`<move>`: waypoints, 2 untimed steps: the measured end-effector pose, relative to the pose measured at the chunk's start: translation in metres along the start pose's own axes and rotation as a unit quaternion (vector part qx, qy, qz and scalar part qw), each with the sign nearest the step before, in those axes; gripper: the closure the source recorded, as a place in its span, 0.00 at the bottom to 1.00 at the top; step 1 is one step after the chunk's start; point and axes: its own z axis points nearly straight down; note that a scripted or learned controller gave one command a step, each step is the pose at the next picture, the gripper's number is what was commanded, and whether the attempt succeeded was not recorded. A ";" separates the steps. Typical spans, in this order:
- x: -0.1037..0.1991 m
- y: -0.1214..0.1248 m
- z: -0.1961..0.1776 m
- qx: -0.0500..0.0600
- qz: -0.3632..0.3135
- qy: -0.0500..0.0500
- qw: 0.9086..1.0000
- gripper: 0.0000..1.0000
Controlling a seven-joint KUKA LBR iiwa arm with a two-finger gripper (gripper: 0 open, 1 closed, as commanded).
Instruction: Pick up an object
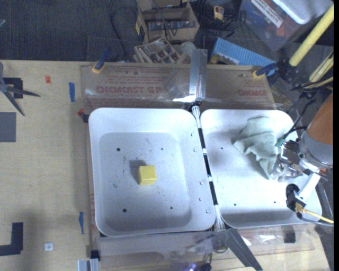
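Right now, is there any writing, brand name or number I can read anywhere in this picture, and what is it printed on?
Red lettering on the clear plastic sheet behind the left bin: too blurred and glare-struck to read for sure.
Matching red lettering on the same sheet behind the right bin: only partly in view, unreadable.
Red print on the white package at the top right: too small to read.
No text shows on the yellow block, the cloth or the bins.

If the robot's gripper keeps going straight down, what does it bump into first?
Probably the crumpled pale cloth in the right bin. The gripper sits over the cloth's lower edge, though height is hard to judge from this slanted view.
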 end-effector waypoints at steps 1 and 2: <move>-0.023 0.008 -0.052 -0.001 -0.107 0.000 0.994 1.00; -0.022 0.027 0.052 0.003 0.099 0.000 0.995 1.00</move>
